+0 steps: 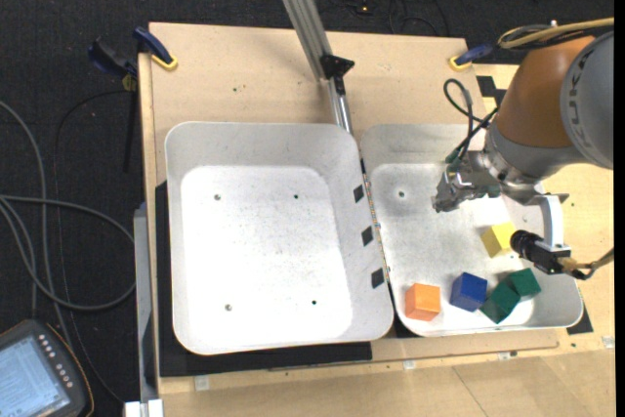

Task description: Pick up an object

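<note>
End effector (447,197) hovers above right bin (410,239), apart from squarish blocks (469,291).

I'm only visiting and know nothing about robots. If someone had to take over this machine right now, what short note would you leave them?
Claw: hovering over the upper part of the right bin, above bare floor. I can't tell from this view whether it is open or shut, and nothing is visibly held in it.

Objects: all in the right bin's lower part. Orange block nearest the divider, blue block beside it, green blocks next, yellow block above them by the arm.

Left bin: no blocks in it.

Done: nothing picked up yet.

Left: bring the claw down to a block, grasp it and lift it.
</note>
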Motion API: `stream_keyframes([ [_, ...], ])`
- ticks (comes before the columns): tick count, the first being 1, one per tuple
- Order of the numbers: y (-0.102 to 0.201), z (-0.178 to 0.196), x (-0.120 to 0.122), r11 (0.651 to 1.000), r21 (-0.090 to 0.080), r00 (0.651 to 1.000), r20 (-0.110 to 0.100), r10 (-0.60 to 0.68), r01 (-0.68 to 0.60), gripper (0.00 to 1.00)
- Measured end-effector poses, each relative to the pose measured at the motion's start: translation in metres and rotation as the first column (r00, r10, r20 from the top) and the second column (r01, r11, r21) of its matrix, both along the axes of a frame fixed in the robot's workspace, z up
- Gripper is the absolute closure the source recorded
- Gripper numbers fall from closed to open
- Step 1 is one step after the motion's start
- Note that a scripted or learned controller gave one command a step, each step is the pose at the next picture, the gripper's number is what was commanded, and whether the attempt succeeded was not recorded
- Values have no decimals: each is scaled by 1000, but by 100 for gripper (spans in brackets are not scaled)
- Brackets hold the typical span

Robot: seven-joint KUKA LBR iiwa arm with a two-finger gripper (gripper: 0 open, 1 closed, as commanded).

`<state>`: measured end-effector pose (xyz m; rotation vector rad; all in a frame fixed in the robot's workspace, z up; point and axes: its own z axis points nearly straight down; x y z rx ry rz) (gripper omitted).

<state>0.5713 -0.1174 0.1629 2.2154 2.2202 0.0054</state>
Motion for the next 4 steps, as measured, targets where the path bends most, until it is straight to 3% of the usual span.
stream_keyframes([
  [2, 5, 77, -4, 1000, 0, 1000, -1, 1, -1, 100],
  [4, 105, 57, 32, 1000, 2, 1000, -4, 6, -6, 100],
])
